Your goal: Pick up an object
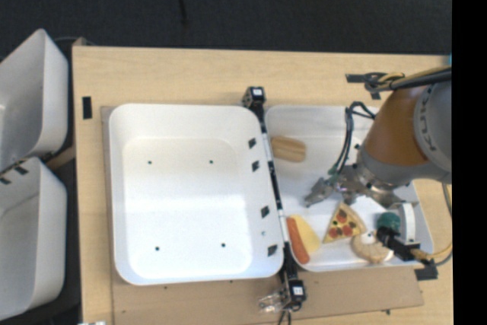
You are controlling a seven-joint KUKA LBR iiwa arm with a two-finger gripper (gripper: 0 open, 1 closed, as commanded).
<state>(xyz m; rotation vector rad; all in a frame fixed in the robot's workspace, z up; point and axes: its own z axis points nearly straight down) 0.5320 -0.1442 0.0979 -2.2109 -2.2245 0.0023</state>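
A: Where are the objects seen?

B: All are seen in the right bin (319, 118). A tan block (288, 149) is laid near its far left side, with the long axis across the bin, left to right. A hot dog (302, 238) is placed along the near left wall, its long axis running from the far left to the near right. A pizza slice (344, 224) is found just beside it, with the narrow tip pointed to the far side. A pale ring-shaped piece (370, 249) and a small green object (389, 222) are seen near the right corner.

A: And the gripper (326, 190)?

B: It is held low over the middle of the bin, just above the tip of the pizza slice. The fingers are seen a little apart, and nothing is seen between them. Contact with the slice cannot be told. The left bin (183, 118) is seen beside it on the desk (190, 72).
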